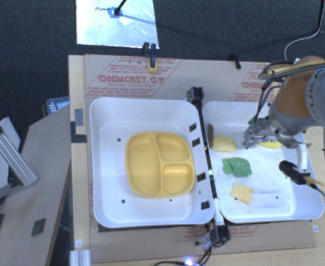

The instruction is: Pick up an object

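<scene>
My gripper (251, 139) hangs low over the back of the right bin (279, 206). It sits between a pale yellow lump (224, 143) on its left and a small bright yellow piece (271, 144) on its right, which the arm partly hides. A crumpled green piece (237, 167) lies in front of the gripper, near the bin's middle. Closer to the front lies a tan square slice (242, 193). A small brown thing (210, 132) rests against the bin's left wall.
The left bin (110, 198) holds a yellow three-compartment plate (160, 164). A black divider (202, 148) with clips runs between the two bins. The arm comes in from the right above the right bin's back corner.
</scene>
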Available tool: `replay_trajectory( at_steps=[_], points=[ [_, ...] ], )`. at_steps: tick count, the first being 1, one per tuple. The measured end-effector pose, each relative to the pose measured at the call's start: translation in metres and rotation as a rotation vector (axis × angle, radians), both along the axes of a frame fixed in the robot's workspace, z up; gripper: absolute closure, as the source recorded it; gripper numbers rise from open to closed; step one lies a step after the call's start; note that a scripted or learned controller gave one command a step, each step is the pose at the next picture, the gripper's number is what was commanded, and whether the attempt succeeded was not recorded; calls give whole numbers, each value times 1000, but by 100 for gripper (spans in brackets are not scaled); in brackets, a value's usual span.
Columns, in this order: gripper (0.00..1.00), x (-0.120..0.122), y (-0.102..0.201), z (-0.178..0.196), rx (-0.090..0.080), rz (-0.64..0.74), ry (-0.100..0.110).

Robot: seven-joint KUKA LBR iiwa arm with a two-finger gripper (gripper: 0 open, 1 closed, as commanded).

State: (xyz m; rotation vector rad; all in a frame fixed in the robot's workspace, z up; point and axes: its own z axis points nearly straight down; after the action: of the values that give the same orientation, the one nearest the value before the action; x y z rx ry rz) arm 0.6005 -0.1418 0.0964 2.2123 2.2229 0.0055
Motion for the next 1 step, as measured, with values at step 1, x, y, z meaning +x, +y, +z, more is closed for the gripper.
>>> replay_trajectory(
  at_steps=[1],
  points=[
    [100, 15, 7, 170, -3, 2, -14]
  ],
)
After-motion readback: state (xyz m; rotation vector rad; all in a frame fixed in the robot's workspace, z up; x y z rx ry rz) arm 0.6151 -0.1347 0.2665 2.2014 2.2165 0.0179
